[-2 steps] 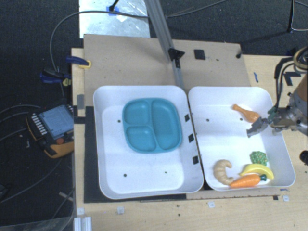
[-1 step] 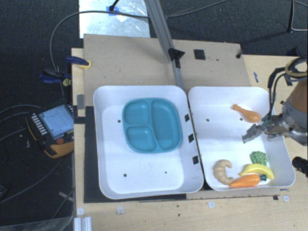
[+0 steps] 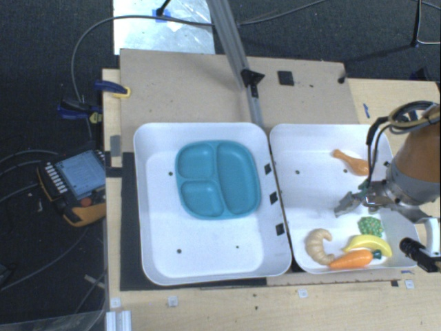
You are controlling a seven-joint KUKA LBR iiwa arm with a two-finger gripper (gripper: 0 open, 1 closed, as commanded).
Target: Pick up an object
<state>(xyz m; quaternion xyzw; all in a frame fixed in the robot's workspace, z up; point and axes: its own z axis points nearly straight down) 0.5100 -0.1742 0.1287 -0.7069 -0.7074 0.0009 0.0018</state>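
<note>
Now, going from left to right, far out on the dark floor sits a small blue and orange box with buttons (image 3: 74,185), with cables looping around it. Next comes my bench, a flat brown board (image 3: 193,81), and on it rests the left white bin (image 3: 155,250). Inside that bin lies a blue plastic plate with three parts (image 3: 218,179), sitting in the upper half. A long grey pole (image 3: 231,40) slants down from the top and ends just above the place where the two bins meet. Then comes the right white bin (image 3: 303,154), touching the left one. Near its far side lies a little orange toy drumstick (image 3: 351,161). Down by its near edge I see a pale curly toy shrimp (image 3: 318,244), and just beside it an orange toy carrot (image 3: 351,259). A yellow toy banana (image 3: 368,244) rests on top of the carrot, and a small green bumpy toy (image 3: 370,224) sits just above the banana. My grey pincer (image 3: 350,204) hangs over the right bin, between the drumstick and the green toy, pointing left. Its two tips look spread a little apart, and nothing is between them. My round grey arm with its orange band (image 3: 417,158) comes in from the right.
</note>
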